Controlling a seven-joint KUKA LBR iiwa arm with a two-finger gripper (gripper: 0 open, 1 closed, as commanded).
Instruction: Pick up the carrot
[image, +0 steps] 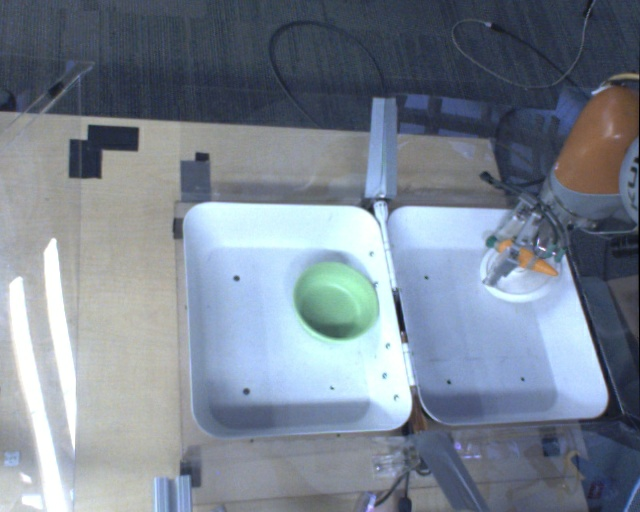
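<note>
An orange carrot (533, 260) with a green tip lies across a small white plate (517, 281) at the far right of the right bin (480, 380). My gripper (525, 243) hangs directly over the carrot, its fingers reaching down around the carrot's upper side. The gripper's metal parts overlap the carrot, so the grip itself is hidden. The arm's orange band (597, 150) sits just above and to the right.
A green bowl (336, 300) rests in the left bin (240, 390), near the divider between the bins. A grey metal post (382, 150) stands behind the bins' junction. Black cables (330, 50) loop on the floor beyond the bench.
</note>
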